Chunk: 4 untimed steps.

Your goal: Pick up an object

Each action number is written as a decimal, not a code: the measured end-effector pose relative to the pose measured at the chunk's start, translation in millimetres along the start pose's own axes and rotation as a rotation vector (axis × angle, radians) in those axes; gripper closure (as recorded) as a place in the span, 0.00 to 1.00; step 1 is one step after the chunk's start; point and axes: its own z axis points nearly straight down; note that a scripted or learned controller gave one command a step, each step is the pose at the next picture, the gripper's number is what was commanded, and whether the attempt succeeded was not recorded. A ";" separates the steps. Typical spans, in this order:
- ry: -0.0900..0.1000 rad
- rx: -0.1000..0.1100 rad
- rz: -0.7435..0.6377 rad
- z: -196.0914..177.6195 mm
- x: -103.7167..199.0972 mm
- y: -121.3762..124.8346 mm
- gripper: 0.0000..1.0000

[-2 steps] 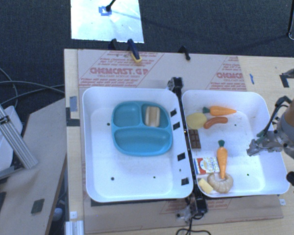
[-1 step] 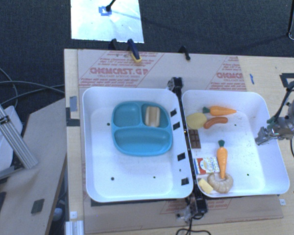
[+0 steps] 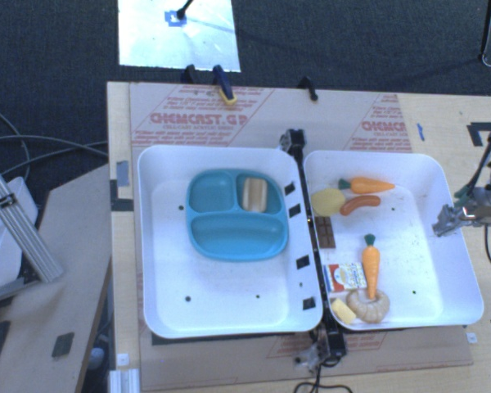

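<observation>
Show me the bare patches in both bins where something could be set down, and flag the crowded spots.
Left bin: bare floor all around the blue divided plate, widest along the near edge. Right bin: open floor between the upright carrot and the gripper at the right wall. Crowded: the far-left corner with sausage and the near-left corner around the doughnut.

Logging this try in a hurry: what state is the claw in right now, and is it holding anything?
Claw: at the right bin's right wall; open or closed cannot be told, nothing seen held in it.
</observation>
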 end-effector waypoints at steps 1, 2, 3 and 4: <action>0.002 0.004 -0.004 3.1 47.8 -4.3 1.00; 0.003 0.002 -0.006 -6.7 106.3 3.8 1.00; 0.003 0.003 -0.006 -4.2 147.4 17.5 1.00; 0.001 0.004 -0.001 0.1 145.2 18.9 1.00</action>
